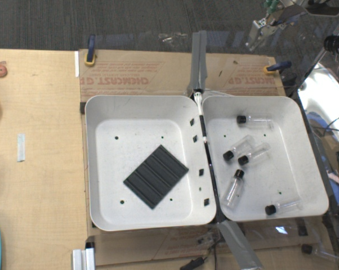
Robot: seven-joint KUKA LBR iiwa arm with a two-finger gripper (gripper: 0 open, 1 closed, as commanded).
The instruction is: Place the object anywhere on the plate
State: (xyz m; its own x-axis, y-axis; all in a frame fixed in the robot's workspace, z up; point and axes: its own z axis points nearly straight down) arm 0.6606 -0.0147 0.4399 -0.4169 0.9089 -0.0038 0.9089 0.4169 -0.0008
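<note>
Five little clear vials with black caps are lying loose in the right bin (308,151): one near the back (254,120), two touching in the middle (241,149) (254,155), one just below them (234,185), and one by the front wall (281,207). Any of them could be the object. The plate (156,176) is that dark ribbed slab sitting at an angle in the left bin (102,151), with nothing on it yet.

The gripper (266,26) is way up at the top right, well clear of both bins, and nothing's between its fingers that I can see. How wide it's open, can't tell from this angle.

What I'd worry about: those vials are round, smooth and see-through, so a pinch that's a bit off-axis will probably squirt one sideways. The two middle ones touch, so going for one likely knocks the other. The front one hugs the wall, so fingers might hit the bin. And even with a good grab, a vial dropped onto the plate could roll right off.
</note>
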